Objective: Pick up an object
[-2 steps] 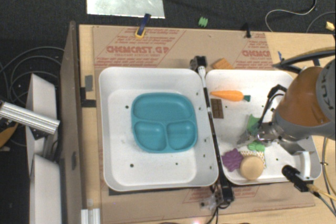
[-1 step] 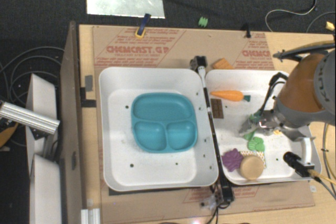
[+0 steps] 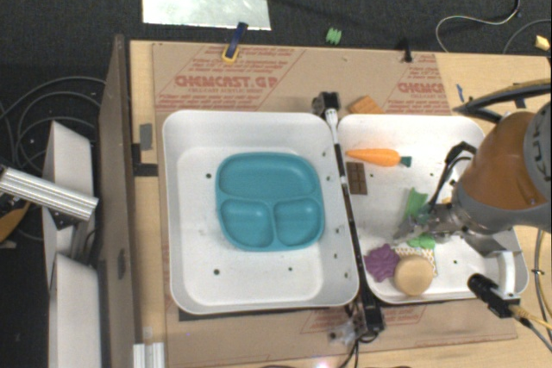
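Tray (image 3: 269,200) sits in left bin (image 3: 194,142), untouched. Right bin (image 3: 466,134): carrot (image 3: 373,157) lies long axis left-right near the top; purple piece (image 3: 380,260) and tan ball (image 3: 413,277) low. Gripper (image 3: 420,230) hovers just above-right of them; grip state unclear.

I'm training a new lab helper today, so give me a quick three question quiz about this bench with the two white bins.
1. True or false: the teal divided plate lies in the left bin.
2. Which lies nearest the right bin's far wall: A) carrot B) purple toy C) tan ball?
3. Fill in: the gripper hovers over the ___ bin.

Key: 1 true; 2 A; 3 right.
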Available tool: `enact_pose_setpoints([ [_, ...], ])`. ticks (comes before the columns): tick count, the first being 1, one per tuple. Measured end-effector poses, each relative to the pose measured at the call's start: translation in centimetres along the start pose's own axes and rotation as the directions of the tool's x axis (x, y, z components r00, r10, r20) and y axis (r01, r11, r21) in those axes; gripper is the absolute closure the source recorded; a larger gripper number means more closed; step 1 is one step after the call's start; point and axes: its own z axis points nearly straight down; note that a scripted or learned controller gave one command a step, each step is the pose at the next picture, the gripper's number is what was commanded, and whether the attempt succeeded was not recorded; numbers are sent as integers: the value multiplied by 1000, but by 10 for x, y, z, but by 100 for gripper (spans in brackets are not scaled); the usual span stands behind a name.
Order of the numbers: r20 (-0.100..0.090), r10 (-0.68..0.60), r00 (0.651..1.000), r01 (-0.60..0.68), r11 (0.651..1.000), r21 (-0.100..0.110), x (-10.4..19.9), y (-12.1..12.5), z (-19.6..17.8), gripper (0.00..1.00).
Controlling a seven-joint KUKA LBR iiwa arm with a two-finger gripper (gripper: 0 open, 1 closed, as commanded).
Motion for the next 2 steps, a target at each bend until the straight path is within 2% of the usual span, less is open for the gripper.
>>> enact_pose_setpoints([
  [1, -1, -2, 1000, 2, 1000, -4, 0, 3, -11, 100],
  [2, 2, -11, 1000, 11, 1000, -13, 43, 56, -108, 100],
])
